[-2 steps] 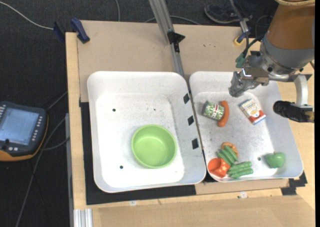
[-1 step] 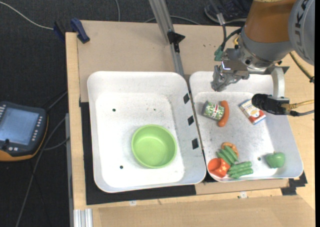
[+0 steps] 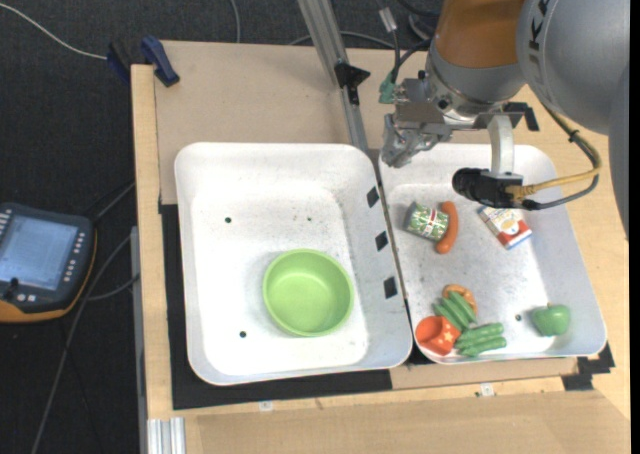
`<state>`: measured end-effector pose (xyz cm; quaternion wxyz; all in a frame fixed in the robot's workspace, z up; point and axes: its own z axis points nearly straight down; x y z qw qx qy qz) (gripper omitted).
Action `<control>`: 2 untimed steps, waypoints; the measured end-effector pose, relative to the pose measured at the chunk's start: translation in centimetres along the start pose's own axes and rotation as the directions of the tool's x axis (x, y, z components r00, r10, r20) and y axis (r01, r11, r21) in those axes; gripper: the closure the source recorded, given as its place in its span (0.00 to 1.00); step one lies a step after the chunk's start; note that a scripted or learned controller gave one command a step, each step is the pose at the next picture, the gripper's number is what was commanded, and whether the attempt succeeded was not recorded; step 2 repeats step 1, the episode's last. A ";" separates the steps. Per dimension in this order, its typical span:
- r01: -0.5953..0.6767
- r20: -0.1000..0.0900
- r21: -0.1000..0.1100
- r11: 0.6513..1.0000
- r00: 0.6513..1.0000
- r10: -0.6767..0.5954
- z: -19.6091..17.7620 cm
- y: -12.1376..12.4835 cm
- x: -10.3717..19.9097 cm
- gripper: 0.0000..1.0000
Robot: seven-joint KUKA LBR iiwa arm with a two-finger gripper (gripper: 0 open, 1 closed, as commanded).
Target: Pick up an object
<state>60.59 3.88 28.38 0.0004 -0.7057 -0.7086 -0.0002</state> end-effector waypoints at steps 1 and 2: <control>0.000 0.000 0.001 1.000 1.000 0.000 1.1 2.7 4.9 1.00; 0.000 0.000 0.001 1.000 1.000 0.000 1.1 2.7 4.9 1.00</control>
